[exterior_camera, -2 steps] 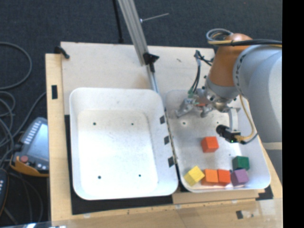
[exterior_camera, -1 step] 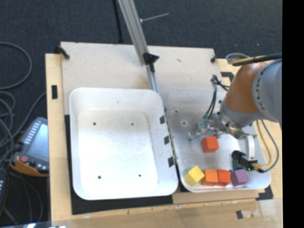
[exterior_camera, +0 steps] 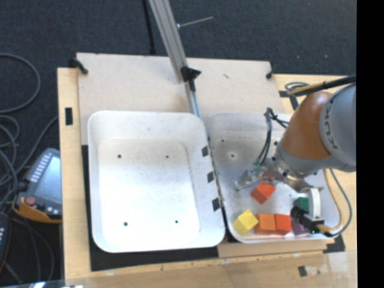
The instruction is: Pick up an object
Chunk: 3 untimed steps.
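Red block (exterior_camera: 263,192) sits under the end effector (exterior_camera: 255,177) in the right bin (exterior_camera: 231,137).
Small, rigid and flat-faced, it should be light and take a squeeze across opposite sides; whether the end effector is apart or together cannot be told. Yellow (exterior_camera: 245,221) and orange blocks (exterior_camera: 274,222) line the bin's smooth near wall.

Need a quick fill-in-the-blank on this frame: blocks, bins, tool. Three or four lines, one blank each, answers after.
1. All the blocks lie in the ____ bin as the camera sees it.
2. The block nearest the left bin is ____.
3. The tool hangs just above the ____ block.
4. Right of the yellow block, two ____ blocks sit side by side.

Missing words: right; yellow; red; orange
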Each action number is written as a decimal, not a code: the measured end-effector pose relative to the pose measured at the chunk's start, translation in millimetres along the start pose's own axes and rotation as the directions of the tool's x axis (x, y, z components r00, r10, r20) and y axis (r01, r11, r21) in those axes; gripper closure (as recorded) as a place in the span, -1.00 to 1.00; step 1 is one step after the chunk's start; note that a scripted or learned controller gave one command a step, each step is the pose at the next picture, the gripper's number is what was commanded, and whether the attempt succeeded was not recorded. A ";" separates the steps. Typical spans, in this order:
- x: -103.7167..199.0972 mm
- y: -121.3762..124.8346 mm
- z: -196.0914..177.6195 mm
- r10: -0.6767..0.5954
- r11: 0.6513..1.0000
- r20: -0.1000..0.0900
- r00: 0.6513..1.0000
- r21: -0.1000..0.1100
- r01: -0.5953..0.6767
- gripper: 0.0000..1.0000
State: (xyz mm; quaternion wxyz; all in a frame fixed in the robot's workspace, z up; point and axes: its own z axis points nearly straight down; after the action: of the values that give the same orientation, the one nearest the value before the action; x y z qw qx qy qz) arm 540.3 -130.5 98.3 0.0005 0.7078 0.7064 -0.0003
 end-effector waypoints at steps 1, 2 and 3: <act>23.6 -43.3 0.1 0.000 1.000 0.001 1.000 -0.004 0.000 -1.00; 21.6 -41.3 -10.4 0.006 1.000 0.002 1.000 -0.008 -0.006 1.00; 40.8 -37.9 -72.0 -0.006 1.000 0.000 1.000 -0.007 0.006 1.00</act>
State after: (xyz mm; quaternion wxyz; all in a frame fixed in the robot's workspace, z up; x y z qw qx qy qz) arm 502.5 -89.6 170.2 0.0028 0.7056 0.7086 0.0023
